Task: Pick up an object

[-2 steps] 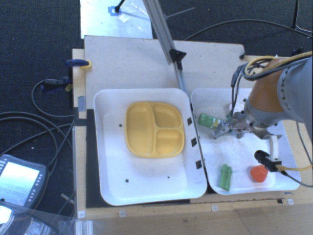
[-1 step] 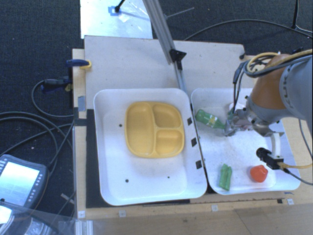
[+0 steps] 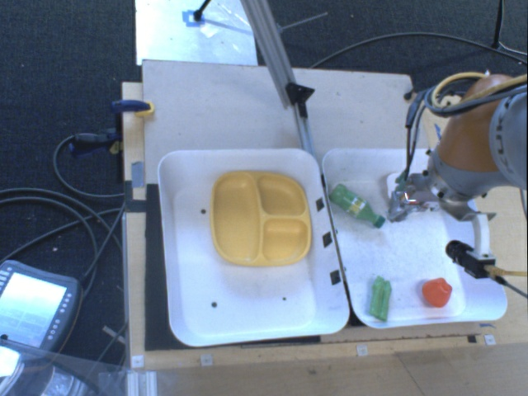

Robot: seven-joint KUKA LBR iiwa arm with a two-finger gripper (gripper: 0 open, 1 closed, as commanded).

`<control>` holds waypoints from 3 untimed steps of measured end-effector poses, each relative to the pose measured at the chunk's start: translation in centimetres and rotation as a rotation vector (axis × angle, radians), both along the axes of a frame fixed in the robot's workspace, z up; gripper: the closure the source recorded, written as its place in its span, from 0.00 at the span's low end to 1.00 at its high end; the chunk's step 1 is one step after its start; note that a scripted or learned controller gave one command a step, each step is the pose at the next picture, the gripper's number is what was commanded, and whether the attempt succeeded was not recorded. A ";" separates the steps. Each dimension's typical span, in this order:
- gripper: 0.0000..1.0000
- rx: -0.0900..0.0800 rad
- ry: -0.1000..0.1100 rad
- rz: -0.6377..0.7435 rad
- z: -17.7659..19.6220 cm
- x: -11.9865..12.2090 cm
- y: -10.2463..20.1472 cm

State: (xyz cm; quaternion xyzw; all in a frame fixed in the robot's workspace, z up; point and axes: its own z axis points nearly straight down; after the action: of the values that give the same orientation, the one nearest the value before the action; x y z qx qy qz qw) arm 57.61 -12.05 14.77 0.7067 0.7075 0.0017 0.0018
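**Gripper low in the right bin, near the green bottle**

A green bottle (image 3: pixel 356 205) lay tilted in the upper left part of the right bin (image 3: pixel 495 308), close to the wall shared with the left bin (image 3: pixel 177 304). Just right of its cap end hung the gripper (image 3: pixel 402 207), low over the bin floor; how far it stood open could not be told, and nothing could be made out in its hold. Nearer the front lay a small green block (image 3: pixel 379 297) and a red object (image 3: pixel 436 292), apart from each other. The left bin held a yellow divided plate (image 3: pixel 261 219).
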 end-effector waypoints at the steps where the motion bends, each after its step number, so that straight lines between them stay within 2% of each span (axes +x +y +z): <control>1: 1.00 -0.001 -0.002 0.003 4.5 0.3 -0.6; 2: 1.00 0.000 0.000 0.005 7.2 0.5 -0.6; 3: 1.00 0.002 0.004 0.010 6.5 1.1 5.1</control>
State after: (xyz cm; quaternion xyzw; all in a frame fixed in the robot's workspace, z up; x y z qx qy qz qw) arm 58.72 -6.95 21.29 0.7032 0.7110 0.0012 -0.0004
